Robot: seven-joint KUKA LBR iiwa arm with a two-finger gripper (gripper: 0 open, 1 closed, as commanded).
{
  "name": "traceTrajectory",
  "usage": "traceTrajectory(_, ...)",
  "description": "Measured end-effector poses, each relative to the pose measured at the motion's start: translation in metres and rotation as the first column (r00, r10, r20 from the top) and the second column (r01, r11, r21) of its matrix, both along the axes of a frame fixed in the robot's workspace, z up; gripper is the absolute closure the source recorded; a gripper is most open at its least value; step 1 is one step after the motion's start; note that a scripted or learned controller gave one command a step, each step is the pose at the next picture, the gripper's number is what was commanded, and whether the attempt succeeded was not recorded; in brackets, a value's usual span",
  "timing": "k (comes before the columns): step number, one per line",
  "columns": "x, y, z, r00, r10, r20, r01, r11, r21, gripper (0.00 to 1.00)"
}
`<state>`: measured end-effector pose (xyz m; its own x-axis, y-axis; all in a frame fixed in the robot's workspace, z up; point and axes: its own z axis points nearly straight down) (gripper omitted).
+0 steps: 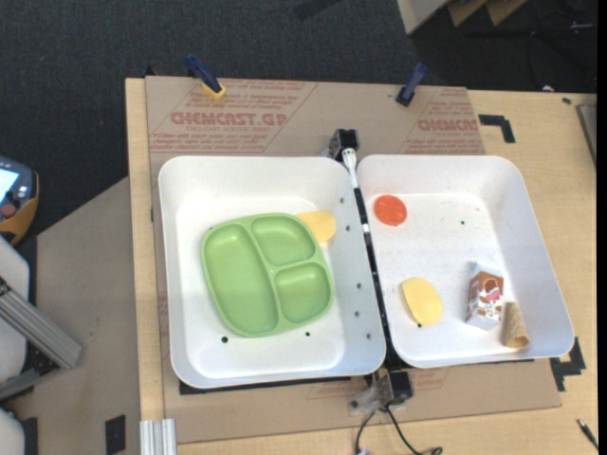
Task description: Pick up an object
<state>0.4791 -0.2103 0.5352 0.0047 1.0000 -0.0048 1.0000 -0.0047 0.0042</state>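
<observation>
Object options, quick, all off the green tray (267,275)? — A
Five loose ones. Yellow piece (318,225) touching tray's upper-right rim, same left bin (171,254). Rest right of tray, across the divider, in the right bin (542,230). — B
List them. — A
Red disc (390,209) up and right of tray, well apart from everything. Yellow lump (422,301) right of tray, level with its lower compartment, alone. Small carton (485,299) farther right again, lying tilted, with brown cone (513,325) touching its far lower corner. — B
Why laid out like that? — A
Looks scattered, not arranged. Probably dropped flat and left where landed. Carton and cone crowded toward the far wall from tray. — B
Best target? — A
Judging only: red disc or yellow lump. Bare bin floor all round, so room for a straight descent. Disc very flat though, likely hard to catch. Yellow piece by tray risky, rim blocking one side. Carton and cone touching, likely to shift together. — B
Gripper state? — A
Cannot tell. Nothing lifted yet; task not started, by the look of it. — B
</observation>
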Motion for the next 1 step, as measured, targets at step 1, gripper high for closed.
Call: traceTrajectory(1, 0.0005, -0.0144, 0.0001, 1.0, 0.003, 0.0, -0.003, 1.0, 0.001, 1.0)
